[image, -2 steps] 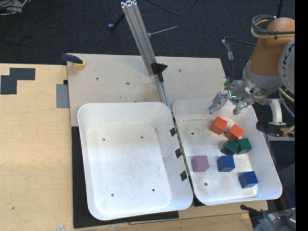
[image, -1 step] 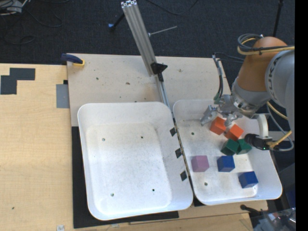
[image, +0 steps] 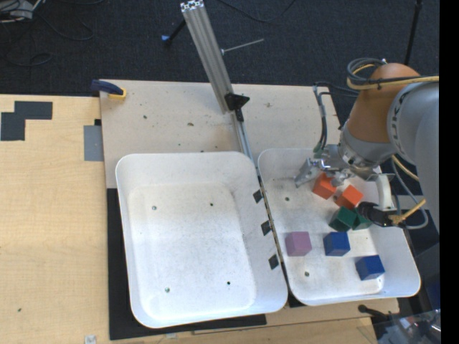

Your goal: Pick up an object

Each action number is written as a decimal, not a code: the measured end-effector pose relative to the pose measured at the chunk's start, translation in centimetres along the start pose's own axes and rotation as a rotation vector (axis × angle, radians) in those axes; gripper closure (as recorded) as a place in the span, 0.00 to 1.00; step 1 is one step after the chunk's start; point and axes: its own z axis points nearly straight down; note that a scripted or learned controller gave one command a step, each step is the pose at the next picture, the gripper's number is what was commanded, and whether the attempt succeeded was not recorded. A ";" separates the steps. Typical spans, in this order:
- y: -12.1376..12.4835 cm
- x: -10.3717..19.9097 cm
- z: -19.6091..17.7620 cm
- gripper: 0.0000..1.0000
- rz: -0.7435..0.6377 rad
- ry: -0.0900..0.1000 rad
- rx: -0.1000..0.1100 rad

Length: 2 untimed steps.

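my gripper (image: 313, 172) is down in the right bin (image: 401, 282), near its far edge, with the metal tips pointing toward the wall shared with the left bin (image: 136, 170). whether the fingers are parted or closed i cannot tell. just beside them lie two orange blocks (image: 324, 187); i cannot tell if they touch. a green block (image: 347, 218), a purple block (image: 298, 244) and two blue blocks (image: 336, 244) rest nearer the front edge. nothing looks lifted, so i judge the pick not yet done: a grasp and a raise remain.
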 end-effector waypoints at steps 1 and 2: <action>0.1 -0.1 -1.0 1.00 0.002 -0.001 -0.004; -0.3 0.5 -6.7 1.00 -0.001 0.006 0.015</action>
